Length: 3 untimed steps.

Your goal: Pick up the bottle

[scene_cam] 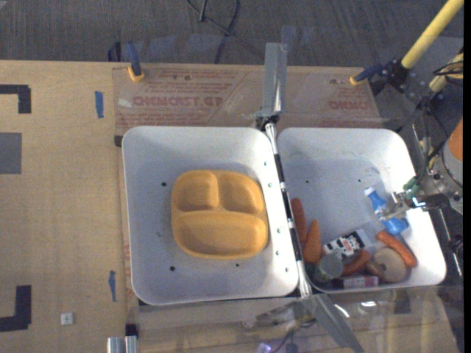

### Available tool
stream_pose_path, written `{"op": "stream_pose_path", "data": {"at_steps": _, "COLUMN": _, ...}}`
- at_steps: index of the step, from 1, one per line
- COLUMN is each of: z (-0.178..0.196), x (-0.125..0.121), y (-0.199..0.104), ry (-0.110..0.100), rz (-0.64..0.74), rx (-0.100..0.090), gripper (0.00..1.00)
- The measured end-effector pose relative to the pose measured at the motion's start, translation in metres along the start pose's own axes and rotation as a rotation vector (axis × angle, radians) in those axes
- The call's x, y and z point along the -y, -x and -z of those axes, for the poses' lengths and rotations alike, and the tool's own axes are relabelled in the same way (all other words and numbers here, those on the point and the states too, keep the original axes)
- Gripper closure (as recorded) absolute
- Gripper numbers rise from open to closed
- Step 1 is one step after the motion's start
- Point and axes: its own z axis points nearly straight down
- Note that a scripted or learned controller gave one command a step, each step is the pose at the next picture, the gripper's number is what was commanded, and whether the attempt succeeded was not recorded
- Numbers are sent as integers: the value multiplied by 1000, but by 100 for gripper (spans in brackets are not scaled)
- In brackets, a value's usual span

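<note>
The bottle (383, 210) is small and blue with a pale cap. It lies tilted in the right bin (331, 160), near that bin's right wall. My gripper (403, 200) reaches in from the right edge and is right at the bottle's upper side, overlapping it in the camera view. The metal parts and the bottle blur together there, so I cannot make out whether the bottle is held. The arm's orange band (458, 140) shows at the far right.
An orange divided plate (219, 213) lies upside down in the left bin (147, 197). Crowding the right bin's front are carrots (313, 241), a sausage (298, 215), a black-and-white box (344, 243), another carrot (397, 247) and a beige round item (390, 265).
</note>
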Motion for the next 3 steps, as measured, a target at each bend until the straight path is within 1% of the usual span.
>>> {"op": "stream_pose_path", "data": {"at_steps": 1, "z": -126, "x": 3, "y": 10, "ry": 0, "rz": 69, "rx": -2, "gripper": 100}}
{"op": "stream_pose_path", "data": {"at_steps": 2, "z": -152, "x": -68, "y": 66, "ry": 8, "rz": 247, "rx": 3, "gripper": 100}}
{"op": "stream_pose_path", "data": {"at_steps": 3, "z": -144, "x": -68, "y": 65, "ry": 8, "rz": 247, "rx": 2, "gripper": 100}}
